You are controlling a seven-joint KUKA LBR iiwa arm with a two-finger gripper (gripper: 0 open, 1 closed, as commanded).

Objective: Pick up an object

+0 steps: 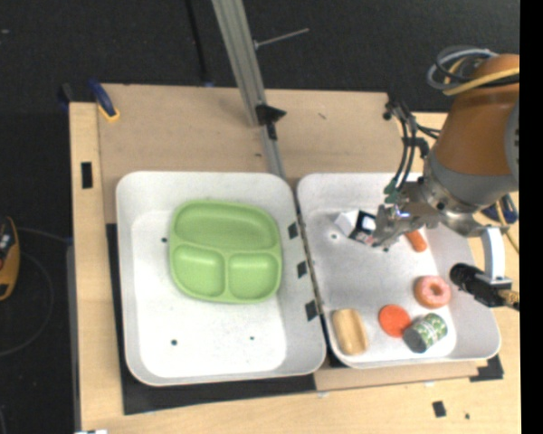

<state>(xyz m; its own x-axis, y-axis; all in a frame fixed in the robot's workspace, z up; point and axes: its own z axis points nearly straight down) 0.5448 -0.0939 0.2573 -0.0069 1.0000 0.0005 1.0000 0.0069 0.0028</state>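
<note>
Overhead, a pale wooden bench [190, 129] is bearing two shallow white bins against dark flooring. Left bin [145, 333] is holding a smooth green divided plate [224, 250]. Right bin [344, 269] is holding a pink ringed doughnut [432, 291], orange ball [395, 319], tan bread roll [348, 330] and green can [426, 332]. The gripper [386, 229] is hovering over its upper part; its opening I cannot tell.

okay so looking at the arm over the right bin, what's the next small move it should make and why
Probably a short straight descent. The end effector sits in the right bin, close to a small white and dark object at its left and an orange piece at its right. Nothing visibly sits between its fingers, so lowering onto the nearest item seems the sensible step.
</note>
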